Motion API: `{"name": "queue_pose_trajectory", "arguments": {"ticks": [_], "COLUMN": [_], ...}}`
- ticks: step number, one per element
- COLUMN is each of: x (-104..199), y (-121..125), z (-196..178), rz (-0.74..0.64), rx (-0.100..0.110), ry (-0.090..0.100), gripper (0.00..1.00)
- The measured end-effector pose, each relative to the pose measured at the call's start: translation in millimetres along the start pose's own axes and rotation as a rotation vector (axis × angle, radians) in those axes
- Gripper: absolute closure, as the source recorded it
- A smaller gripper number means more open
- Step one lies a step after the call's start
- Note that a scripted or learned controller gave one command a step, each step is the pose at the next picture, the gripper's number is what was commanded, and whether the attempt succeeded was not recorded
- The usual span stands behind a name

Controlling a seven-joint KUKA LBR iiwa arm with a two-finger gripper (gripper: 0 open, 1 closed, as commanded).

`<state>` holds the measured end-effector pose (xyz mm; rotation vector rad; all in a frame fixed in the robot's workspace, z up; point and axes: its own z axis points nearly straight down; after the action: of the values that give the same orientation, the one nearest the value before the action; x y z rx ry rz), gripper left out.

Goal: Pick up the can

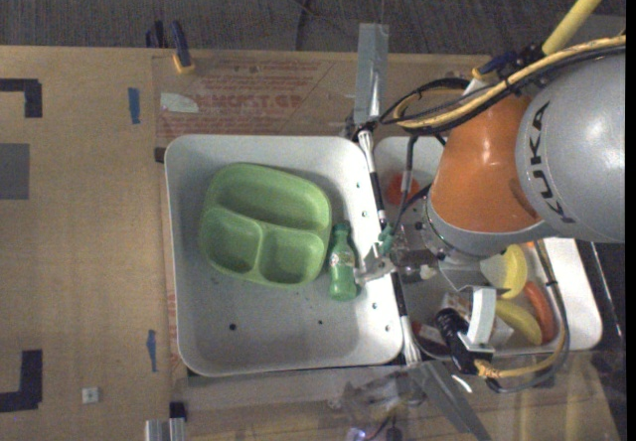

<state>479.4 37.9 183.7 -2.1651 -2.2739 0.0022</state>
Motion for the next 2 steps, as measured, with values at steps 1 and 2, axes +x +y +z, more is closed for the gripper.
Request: {"name": "queue_pose_trajectory", "arguments": {"ticks": [1, 2], "x": [-99.0, -67.1], "y": [56.1, -3.2], "z": [-0.5, 0.1], "rz": [0.147, 0.102], "rx": [-0.003, 0.001], "ry": [-0.001, 0.0], "gripper": [0.0, 0.0]}}
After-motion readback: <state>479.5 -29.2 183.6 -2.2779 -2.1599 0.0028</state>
